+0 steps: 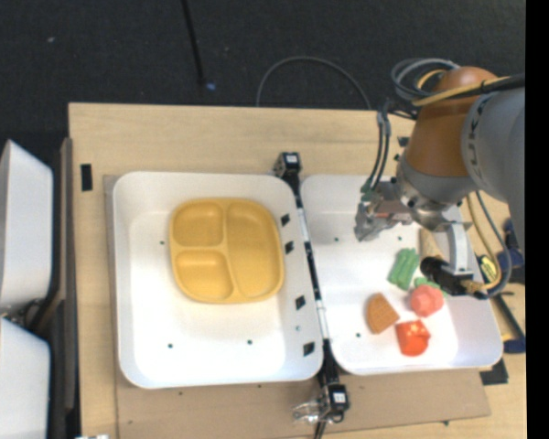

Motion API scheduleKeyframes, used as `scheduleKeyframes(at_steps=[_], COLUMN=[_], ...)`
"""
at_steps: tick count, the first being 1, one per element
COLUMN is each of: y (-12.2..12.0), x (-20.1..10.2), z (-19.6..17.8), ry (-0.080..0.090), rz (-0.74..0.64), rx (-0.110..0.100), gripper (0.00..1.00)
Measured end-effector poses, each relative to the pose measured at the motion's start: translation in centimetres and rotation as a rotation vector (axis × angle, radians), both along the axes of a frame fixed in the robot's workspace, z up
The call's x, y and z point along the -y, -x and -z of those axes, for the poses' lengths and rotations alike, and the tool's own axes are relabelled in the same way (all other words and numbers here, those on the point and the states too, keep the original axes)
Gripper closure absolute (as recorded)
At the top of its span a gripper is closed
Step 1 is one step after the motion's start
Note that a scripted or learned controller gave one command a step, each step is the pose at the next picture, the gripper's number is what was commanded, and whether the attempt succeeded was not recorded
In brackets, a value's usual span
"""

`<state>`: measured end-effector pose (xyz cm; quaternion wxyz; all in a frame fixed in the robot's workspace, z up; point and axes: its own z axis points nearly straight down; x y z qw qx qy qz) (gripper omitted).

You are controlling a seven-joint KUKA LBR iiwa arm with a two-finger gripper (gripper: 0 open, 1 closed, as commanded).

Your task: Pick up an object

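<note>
Gripper (pixel 377 219) hangs over the right bin's (pixel 348 273) far edge – jaw state unclear – well off the toys (pixel 405 268); a descent here likely grabs nothing.

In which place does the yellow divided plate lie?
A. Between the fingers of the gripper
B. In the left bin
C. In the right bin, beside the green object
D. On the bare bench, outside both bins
B. The yellow divided plate lies flat inside the left bin, while the green object and the other small items are in the right bin, where the gripper hangs.
</note>
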<state>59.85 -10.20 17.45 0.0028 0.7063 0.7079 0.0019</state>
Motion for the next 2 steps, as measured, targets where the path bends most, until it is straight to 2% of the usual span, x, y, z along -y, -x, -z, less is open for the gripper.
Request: scheduleKeyframes(at_steps=[2], y=[-0.1], x=[-0.1], z=[-11.8], ry=[0.000], rz=[-0.001], rx=[-0.001], gripper=[1.00])
